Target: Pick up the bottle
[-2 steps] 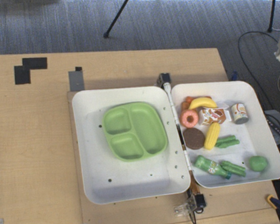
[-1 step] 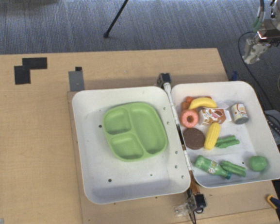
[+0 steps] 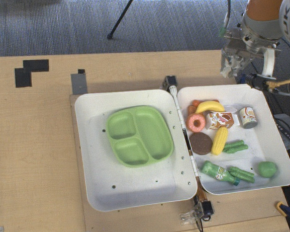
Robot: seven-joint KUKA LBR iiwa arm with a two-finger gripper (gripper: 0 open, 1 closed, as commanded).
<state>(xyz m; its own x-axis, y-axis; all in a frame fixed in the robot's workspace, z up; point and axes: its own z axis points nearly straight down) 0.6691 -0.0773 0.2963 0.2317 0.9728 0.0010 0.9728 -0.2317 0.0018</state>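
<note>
Leftmost, the wooden counter (image 3: 33, 163) lies bare apart from a few black marks near its far edge, giving wide open room on that side. Next comes the left bin (image 3: 99, 193), a shallow white tray with rounded corners; a green divided plate (image 3: 139, 135) sits near its middle, slightly tilted, with bare white floor all round it, broadest toward the near edge. The two bins meet along a narrow seam fitted with a thin rail (image 3: 183, 130) that runs from a black fixture at the far end down to the near edge.

Right of the seam, the right bin (image 3: 265, 102) is crowded in its left half. A banana (image 3: 208, 106) lies near the far rim, a pink doughnut (image 3: 196, 122) just below it, touching a small printed carton (image 3: 220, 119). A brown round cookie (image 3: 201, 142) sits below the doughnut, close to the seam wall, with a corn cob (image 3: 219, 139) leaning beside it. A small tin can (image 3: 247, 117) lies on its side toward the right wall, with open floor around it. A green pod-like piece (image 3: 235, 146) rests mid-bin.

The bottle (image 3: 218, 172), green with a printed label, lies on its side near the near-left corner of the right bin, its end close to the seam wall; another green item (image 3: 242, 174) touches its right end. A green round fruit (image 3: 266, 169) sits near the right near corner.

Above the far right corner, outside the bin, the pincer (image 3: 244, 65) hangs over the counter, holding nothing; how far its jaws are parted cannot be told.
</note>
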